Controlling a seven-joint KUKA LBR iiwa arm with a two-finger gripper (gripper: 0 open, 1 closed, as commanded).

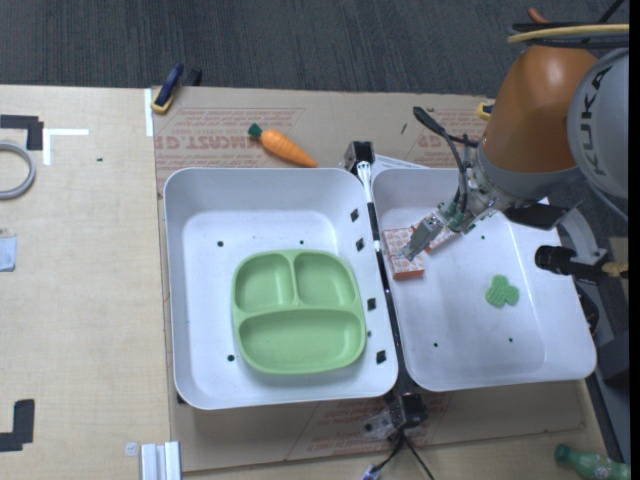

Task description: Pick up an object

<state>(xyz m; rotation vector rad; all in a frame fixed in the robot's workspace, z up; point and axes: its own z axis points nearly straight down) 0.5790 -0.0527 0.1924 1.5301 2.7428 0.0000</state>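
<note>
So the arm comes in from the right side of the frame and its gripper (418, 243) is down in the right bin (520, 363), parked right at a small red and white packet (402, 251) that lies flat near the bin's left wall, roughly the middle of the frame. That packet looks like the obvious pick target, since the fingers are aimed straight at it. Honestly I can't tell how far the claw is open or whether it's actually got hold of anything: the fingertips blur into the packet from this angle, so touching or just above it is anyone's guess. The packet's long axis seems to run from upper left to lower right, slightly tilted against the bin wall, though it's small enough that I wouldn't swear to it. The gripper body slants down toward the lower left, so it's coming at the packet at an angle, probably because the wall is so close on that side. Also in the right bin there's a little green clover-shaped piece (502, 293), well apart from the gripper toward the right. The left bin (200, 208) holds a green divided plate (298, 311), sitting flat in the middle. Outside the bins, a toy carrot (282, 145) lies on the cardboard above the left bin, tip pointing to the lower right.
</note>
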